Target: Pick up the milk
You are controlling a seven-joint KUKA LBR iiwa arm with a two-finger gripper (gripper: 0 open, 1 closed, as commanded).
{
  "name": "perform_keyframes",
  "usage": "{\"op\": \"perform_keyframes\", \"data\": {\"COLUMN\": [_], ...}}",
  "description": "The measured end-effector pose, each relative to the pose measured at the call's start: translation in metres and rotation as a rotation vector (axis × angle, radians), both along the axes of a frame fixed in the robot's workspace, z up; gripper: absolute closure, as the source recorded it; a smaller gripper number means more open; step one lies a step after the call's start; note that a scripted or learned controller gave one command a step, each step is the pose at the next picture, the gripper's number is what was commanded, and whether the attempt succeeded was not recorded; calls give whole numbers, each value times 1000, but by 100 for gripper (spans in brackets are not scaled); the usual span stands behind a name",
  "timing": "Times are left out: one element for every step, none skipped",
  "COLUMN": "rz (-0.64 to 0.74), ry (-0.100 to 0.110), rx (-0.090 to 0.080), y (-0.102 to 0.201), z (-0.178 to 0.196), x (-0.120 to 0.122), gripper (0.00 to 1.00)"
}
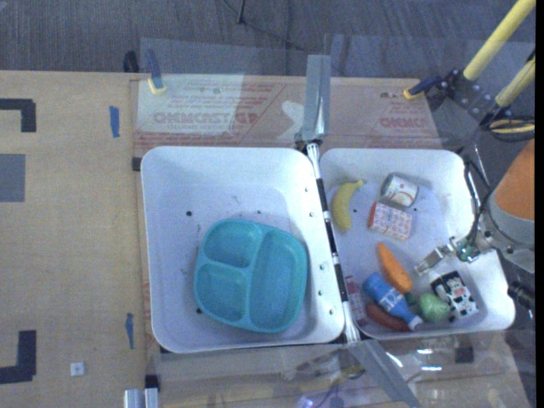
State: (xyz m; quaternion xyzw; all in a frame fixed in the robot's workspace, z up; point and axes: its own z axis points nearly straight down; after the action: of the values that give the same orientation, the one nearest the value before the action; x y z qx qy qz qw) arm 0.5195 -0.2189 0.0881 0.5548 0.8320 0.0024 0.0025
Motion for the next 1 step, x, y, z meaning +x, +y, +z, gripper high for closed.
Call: {"op": "perform_keyframes", "data": {"rz": [-5], "ry": [-11], "rx": [-7], "y": [-4], "z": [12], "x": [2], "gripper": [100]}}
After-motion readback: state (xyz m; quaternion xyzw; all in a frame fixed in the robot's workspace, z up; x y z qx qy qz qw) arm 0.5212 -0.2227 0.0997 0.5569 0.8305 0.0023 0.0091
